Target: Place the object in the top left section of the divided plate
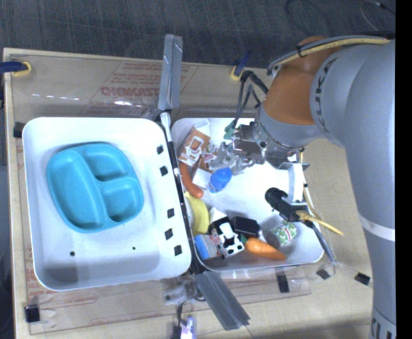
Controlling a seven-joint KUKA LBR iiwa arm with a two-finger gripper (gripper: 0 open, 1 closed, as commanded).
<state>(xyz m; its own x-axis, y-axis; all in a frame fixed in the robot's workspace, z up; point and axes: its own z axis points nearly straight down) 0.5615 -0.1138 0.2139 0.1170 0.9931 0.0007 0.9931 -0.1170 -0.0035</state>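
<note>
Presently, the grey two-finger claw [232, 152] hangs low over the right shallow white bin [312, 260], and whether it is wide or narrow cannot be told; a small blue rounded plastic object [220, 180], judged the likely pick, lies just below-left of it, not between its tips. A yellow banana [201, 216] and an orange carrot [266, 248] sit further below. The turquoise three-section divided plate [95, 184] waits well left in the left white bin [92, 267], probably kept clear for delivery; bins rest on a pale wooden bench [85, 83] over dark flooring [85, 13].
</note>
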